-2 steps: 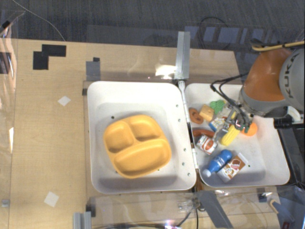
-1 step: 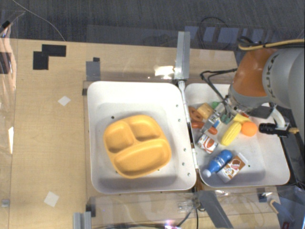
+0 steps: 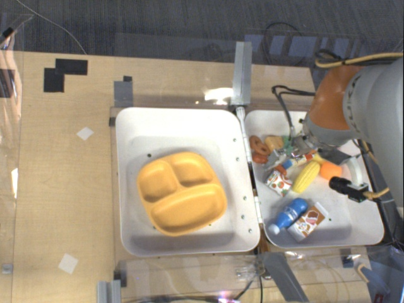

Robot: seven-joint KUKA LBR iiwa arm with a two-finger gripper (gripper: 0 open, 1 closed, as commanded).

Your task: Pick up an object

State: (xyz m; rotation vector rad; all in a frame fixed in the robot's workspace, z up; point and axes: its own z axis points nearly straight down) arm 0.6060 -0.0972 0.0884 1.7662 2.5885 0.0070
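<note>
The right bin (image 3: 363,232) holds several small toys. A yellow corn cob (image 3: 306,176) lies in the middle beside an orange piece (image 3: 331,169). A small white and red carton (image 3: 278,182) sits left of the corn. A reddish ring (image 3: 258,148) and a tan piece (image 3: 273,143) lie at the bin's upper left. A blue bottle (image 3: 289,214) and a brown carton (image 3: 309,221) rest near the front. My gripper (image 3: 297,148) is low over the cluster just above the corn, among small coloured items. The arm's grey body and orange band (image 3: 331,100) hide the bin's upper right part.
The left bin (image 3: 136,131) carries a yellow divided plate (image 3: 182,192). A metal divider post (image 3: 242,74) stands between the bins at the back. Black cables (image 3: 287,100) loop near the wrist, and a black fitting (image 3: 347,188) hangs at the right.
</note>
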